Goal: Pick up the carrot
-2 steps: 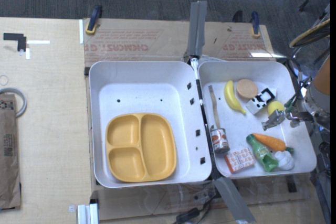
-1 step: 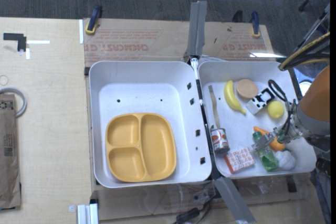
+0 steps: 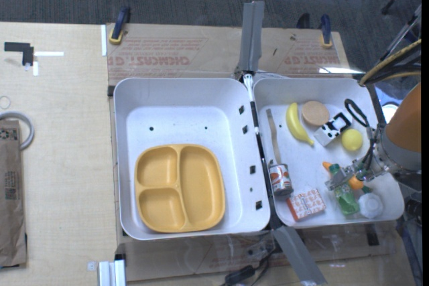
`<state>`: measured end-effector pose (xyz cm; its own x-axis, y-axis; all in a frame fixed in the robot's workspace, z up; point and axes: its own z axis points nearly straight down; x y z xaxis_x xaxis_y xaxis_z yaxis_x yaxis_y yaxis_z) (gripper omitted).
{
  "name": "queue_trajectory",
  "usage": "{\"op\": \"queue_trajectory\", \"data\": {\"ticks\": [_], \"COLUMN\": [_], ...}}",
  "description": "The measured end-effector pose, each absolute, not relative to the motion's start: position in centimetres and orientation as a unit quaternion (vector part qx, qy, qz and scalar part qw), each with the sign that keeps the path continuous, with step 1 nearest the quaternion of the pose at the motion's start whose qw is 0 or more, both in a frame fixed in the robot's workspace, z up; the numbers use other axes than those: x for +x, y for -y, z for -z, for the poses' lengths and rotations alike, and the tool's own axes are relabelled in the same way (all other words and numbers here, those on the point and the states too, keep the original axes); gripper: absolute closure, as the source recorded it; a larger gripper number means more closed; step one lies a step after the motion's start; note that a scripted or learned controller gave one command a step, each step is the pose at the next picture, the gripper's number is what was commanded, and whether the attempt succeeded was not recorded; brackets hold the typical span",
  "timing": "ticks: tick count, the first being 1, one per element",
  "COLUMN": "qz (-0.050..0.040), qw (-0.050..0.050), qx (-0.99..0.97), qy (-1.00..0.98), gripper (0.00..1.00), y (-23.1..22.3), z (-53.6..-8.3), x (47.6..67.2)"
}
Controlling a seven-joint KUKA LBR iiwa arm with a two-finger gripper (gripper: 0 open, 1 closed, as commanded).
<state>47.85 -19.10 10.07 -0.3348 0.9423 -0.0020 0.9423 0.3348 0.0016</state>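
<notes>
Carrot (image 3: 327, 167) lying in the right-hand white bin (image 3: 395, 211), to the right of the small tin can (image 3: 280, 179) and well apart from it; seen as a short orange piece, with the rest hidden under the gripper (image 3: 346, 177). Gripper low over the bin floor, further right of the can than the carrot, just beside or touching the orange piece; contact impossible to judge. Whether open or closed, cannot tell: too small and cluttered at that spot. Nothing seen clamped. Grey arm with its orange band (image 3: 410, 118) reaching in from far right of the can. Green leafy item (image 3: 347, 203) right of the can and slightly nearer the view's bottom, just below the gripper; beside it, still further from the can, a pale round object (image 3: 371, 206), kind unclear. Red-and-white packet (image 3: 307, 203) just right of and below the can, near it. Banana (image 3: 297, 122) above and a little right of the can, touching a round tan disc (image 3: 315, 113). Black-and-white block (image 3: 332, 130) and lemon (image 3: 352, 138) up and to the right of the can, side by side. Thin grey stick (image 3: 271, 134) directly above the can, running along the bin's left wall. Yellow divided plate (image 3: 179, 187) left of the can, in the other white bin (image 3: 134, 104).
</notes>
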Motion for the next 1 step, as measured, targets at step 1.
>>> {"op": "queue_trajectory", "data": {"ticks": [1], "qz": [0.001], "qw": [0.001], "qx": [0.621], "qy": [-0.784], "gripper": [1.0], "y": [14.91], "z": [-26.42], "x": [57.0]}}
